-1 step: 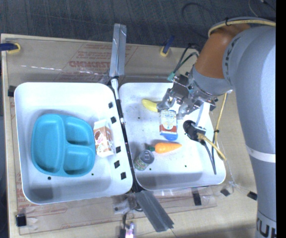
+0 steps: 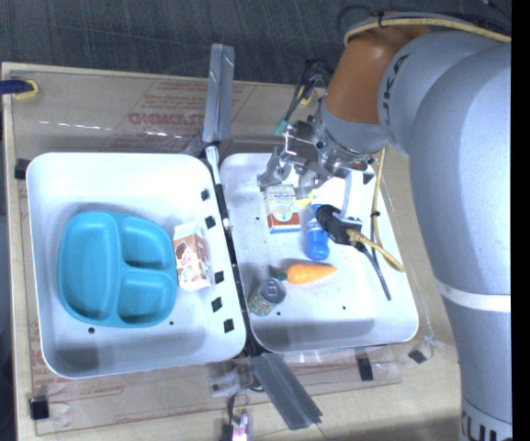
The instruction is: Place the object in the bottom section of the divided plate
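Plate [image 2: 108, 269], glossy blue plastic with rounded sections, lies in left bin [image 2: 53, 177]; pincer [image 2: 287, 177] state unclear.

Bench [image 2: 108, 99]: pale wooden top with faint red printed lettering near the far edge. Directly on it, two shallow white bins side by side, touching along a dark centre divider: left bin [image 2: 53, 177] and right bin [image 2: 389, 315]. A blue clamp [image 2: 7, 88] grips the far-left corner. Small black brackets [image 2: 39, 408] sit at the bench's near edge.
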Robot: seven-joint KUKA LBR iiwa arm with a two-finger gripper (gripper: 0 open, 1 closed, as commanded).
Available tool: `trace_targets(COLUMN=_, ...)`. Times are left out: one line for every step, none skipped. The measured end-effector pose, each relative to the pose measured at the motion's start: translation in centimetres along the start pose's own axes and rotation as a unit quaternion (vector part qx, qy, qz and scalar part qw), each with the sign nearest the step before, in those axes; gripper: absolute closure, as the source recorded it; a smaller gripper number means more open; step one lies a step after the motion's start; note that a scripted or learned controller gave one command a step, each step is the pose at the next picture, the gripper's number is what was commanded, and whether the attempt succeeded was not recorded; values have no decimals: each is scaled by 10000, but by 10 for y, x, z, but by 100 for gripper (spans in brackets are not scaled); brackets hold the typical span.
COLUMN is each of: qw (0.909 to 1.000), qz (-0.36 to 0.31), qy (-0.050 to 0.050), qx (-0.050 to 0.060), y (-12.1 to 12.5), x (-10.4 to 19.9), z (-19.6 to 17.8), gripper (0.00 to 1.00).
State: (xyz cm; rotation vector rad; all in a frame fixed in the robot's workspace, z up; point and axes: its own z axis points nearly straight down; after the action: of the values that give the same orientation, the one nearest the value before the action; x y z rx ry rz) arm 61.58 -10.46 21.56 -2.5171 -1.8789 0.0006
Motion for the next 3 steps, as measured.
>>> trace_targets(qw=9843, qz=-1763, qy=-5, qx=-1, y=7, x=85, z=22, gripper=100)
trace_targets(qw=9323, qz=-3617, qy=-4, qx=20, y=-36, x=145, z=25, gripper=100)
trace_targets(qw=8876, qz=-4605, qy=-5, qx=22, y=-127, x=218, z=47, gripper=100)
